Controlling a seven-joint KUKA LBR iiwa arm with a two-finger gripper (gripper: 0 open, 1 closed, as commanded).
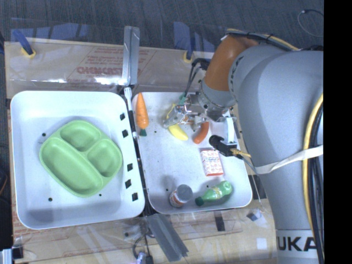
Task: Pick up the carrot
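1. Grey KUKA arm [275, 120] with its orange band fills the right side, nearest the camera, reaching down into the right shallow white bin [165, 164].
2. Its two-finger gripper [186, 113] sits low over the bin's upper middle; whether the fingers are spread or closed cannot be told amid the clutter.
3. Just below it lie a small yellow lemon-like piece [177, 132] and a reddish-orange sausage-shaped piece [201, 132].
4. Orange tapered plastic carrot [141, 110] lies well left of the gripper, against the bin's left wall, ungrasped.
5. Further out: a red-and-white packet [211, 163], a green bottle [215, 193], a small can [180, 195].
6. Left white bin [27, 164] holds a green divided plate [80, 157].
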